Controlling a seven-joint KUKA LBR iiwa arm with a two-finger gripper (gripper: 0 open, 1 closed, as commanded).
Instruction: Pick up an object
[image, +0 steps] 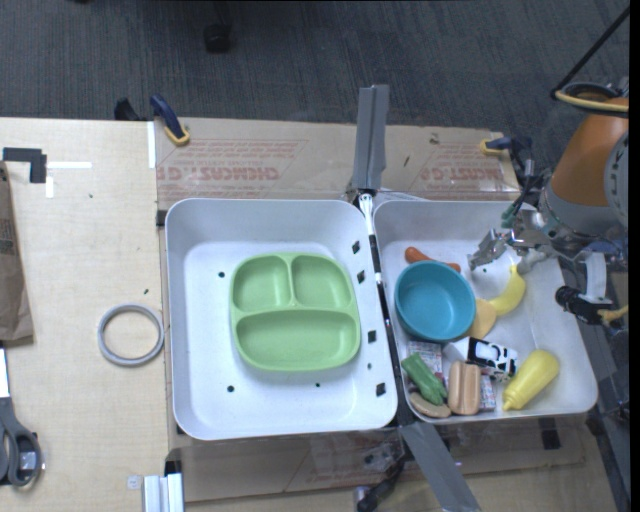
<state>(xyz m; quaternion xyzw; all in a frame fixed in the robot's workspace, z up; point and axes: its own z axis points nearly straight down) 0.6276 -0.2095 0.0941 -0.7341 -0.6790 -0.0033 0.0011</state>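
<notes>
Camera view, left to right: the left bin (190, 300) holds a green divided plate (295, 311). The right bin (570, 340) holds a blue bowl (434, 301), green pepper (422, 378), hot dog (464, 387), banana (508, 293) and yellow squeeze bottle (530, 378). The gripper (497, 247) hangs beside the banana's upper end; whether it grips anything, I cannot tell.

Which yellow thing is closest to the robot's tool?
The banana. It lies right under the tool, beside the blue bowl. The other yellow thing, the squeeze bottle, lies farther off at the front of the right bin.
</notes>
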